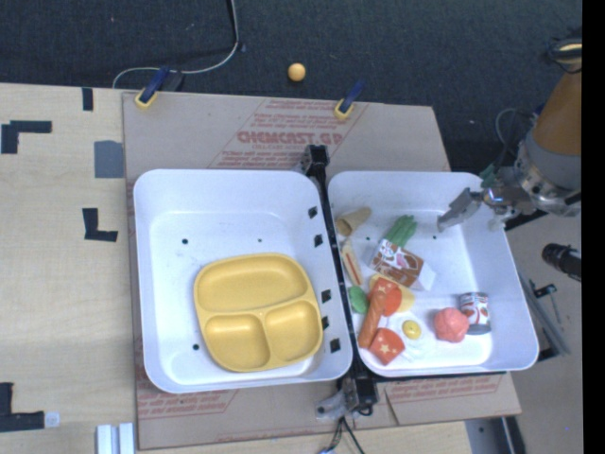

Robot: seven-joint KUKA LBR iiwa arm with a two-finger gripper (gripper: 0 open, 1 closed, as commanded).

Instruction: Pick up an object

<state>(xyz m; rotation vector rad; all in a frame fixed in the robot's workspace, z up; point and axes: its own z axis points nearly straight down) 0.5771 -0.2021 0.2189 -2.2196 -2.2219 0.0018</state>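
Note:
My gripper [460, 208] hangs over the upper right part of the right bin [501, 253], its grey fingers pointing left and down. Nothing lies between them that I can make out. Below and left of it sits a pile of toy food: a green vegetable [402, 228], a brown-and-white wrapped snack [398, 262], an orange carrot [376, 310], a red piece [387, 345], a yellow piece [410, 329], a pink lump [451, 323] and a small can [475, 308].
The left bin [161, 216] holds a yellow divided plate [257, 310]. A black divider clip [316, 159] joins the two bins. A small orange ball [297, 71] lies on the dark floor beyond the cardboard sheet.

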